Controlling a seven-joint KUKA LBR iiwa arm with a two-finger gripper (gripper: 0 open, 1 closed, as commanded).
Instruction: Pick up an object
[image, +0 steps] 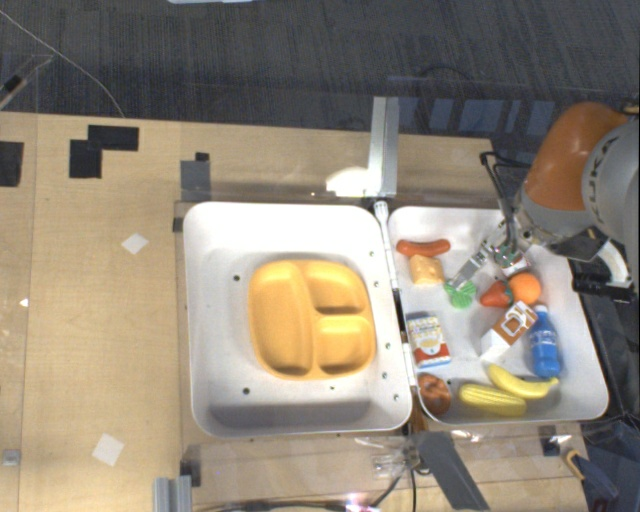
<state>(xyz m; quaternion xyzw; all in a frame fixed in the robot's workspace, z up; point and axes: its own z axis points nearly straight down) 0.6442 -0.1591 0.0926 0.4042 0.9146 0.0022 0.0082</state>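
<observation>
Hovering over the right bin (595, 400), end effector (478, 265) grip state unclear; carton (427, 338) label unreadable

Two white bins (200, 300), one yellow tray (305, 318)

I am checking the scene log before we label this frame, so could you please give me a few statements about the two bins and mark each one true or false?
1. The yellow divided tray lies in the left bin. True.
2. The banana lies in the left bin. False: it lies in the right bin, near its front edge.
3. The gripper is over the right bin, close to the green object. True.
4. The blue bottle stands beside the yellow tray. False: it lies in the right bin, next to the small carton.
5. The sausage lies near the back of the right bin. True.
</observation>
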